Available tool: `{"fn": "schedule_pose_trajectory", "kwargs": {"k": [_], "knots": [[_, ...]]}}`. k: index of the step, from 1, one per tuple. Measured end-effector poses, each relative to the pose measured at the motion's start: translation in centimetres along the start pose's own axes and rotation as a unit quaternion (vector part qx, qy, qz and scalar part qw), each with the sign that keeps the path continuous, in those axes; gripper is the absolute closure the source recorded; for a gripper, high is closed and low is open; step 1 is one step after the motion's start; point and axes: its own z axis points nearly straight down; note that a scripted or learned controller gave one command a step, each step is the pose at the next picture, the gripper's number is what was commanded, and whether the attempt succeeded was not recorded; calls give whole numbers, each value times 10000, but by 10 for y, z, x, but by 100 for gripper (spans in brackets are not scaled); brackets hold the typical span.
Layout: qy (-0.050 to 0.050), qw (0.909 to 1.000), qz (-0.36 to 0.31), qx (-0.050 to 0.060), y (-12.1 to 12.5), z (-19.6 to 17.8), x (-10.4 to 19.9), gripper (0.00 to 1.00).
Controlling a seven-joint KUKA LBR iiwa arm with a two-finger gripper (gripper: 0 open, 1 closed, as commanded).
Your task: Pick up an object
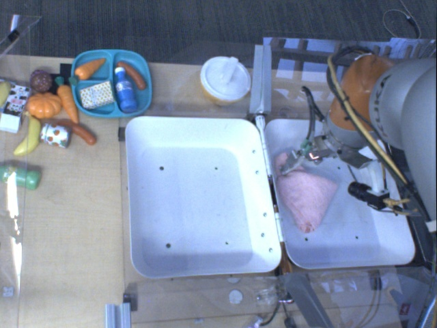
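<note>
A soft pink object (pixel 307 195), wedge-shaped with its point toward the front, lies in the right bin (pixel 382 241) close to its left wall. My gripper (pixel 303 156) hangs low over the back end of the pink object, right at its top edge. The grey arm with its orange band (pixel 358 80) reaches in from the right above the bin. I cannot make out whether anything is held.
The left bin (pixel 198 197) sits beside the right one, sharing a raised divider. Behind it stand a white lidded cup (pixel 225 78) and a blue divided plate (pixel 113 83) of toy food. More toy food (pixel 48 115) lies at the far left of the bench.
</note>
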Motion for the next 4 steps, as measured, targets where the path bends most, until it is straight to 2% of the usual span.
{"fn": "schedule_pose_trajectory", "kwargs": {"k": [1,2,3,4], "knots": [[0,10000,-17,-28,3,-12,1,100],[26,9771,-2126,32,36,-96,4,100],[33,9878,-1553,48,10,-94,30,100],[13,9968,798,49,64,-94,55,100]]}}
